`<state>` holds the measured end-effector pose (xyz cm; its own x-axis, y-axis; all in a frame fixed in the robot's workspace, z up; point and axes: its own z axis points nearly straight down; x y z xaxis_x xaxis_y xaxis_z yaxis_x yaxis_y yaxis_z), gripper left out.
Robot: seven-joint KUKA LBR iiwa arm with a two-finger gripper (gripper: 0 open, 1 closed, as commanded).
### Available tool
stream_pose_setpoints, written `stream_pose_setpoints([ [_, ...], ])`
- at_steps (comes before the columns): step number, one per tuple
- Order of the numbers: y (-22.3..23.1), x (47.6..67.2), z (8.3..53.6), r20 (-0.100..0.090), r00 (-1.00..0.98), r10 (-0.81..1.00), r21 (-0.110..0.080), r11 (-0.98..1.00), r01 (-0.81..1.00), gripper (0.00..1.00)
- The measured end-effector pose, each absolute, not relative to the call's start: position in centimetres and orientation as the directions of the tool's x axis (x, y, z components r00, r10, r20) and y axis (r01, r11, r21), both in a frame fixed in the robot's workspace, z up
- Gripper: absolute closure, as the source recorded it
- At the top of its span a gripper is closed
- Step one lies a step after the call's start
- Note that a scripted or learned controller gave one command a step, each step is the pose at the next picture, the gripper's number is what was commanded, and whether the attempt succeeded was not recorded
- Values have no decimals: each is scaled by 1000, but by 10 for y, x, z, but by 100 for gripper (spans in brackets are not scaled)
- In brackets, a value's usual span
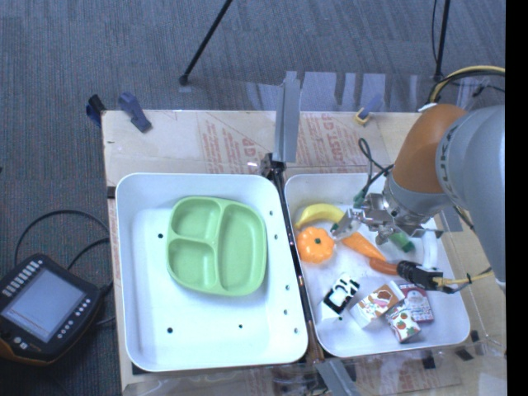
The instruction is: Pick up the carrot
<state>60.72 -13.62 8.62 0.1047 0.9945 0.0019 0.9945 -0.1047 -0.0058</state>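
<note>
Because the carrot (369, 252) lies slantwise in the right bin (459, 320), thick end toward 10 o'clock and tip toward 4, the end effector (369, 218) hangs just above its thick end, probably lined up for a grasp. Whether it is open or closed cannot be told, and nothing is visibly in its hold. A small pumpkin (316, 244) sits close at the carrot's 9 o'clock, a banana (318, 214) at 11, and cartons (388, 305) crowd in at 6, so room is tight. Open floor lies mainly toward 3 o'clock. The left bin (140, 320) carries a green divided plate (218, 246).
</note>
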Motion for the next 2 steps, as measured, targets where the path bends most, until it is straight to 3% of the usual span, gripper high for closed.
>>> stream_pose_setpoints([
  [1,-136,607,95,3,102,995,-10,-102,995,100],
  [2,-97,601,191,1,-84,996,-3,84,996,100],
])
